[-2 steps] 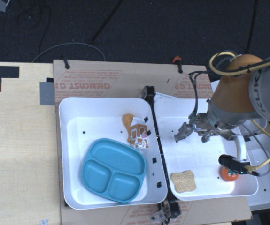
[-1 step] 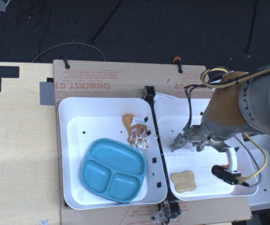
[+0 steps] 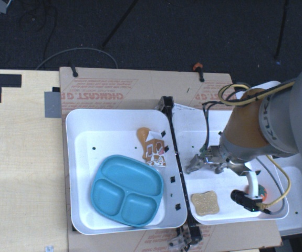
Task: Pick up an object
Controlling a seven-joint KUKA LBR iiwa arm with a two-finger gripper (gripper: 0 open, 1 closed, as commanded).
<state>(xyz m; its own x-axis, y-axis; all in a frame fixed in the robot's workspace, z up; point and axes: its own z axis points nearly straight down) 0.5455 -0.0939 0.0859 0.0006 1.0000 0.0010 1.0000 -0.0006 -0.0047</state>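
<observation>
Grey metal, the hand hangs low in the right bin with its fingers spread apart and nothing between them, near the toast-shaped piece, while a blue divided plate lies in the left bin.

Even overhead light is falling on the white bins, which are glaring slightly; the dark floor is staying dim, and the whole frame is looking soft.
</observation>
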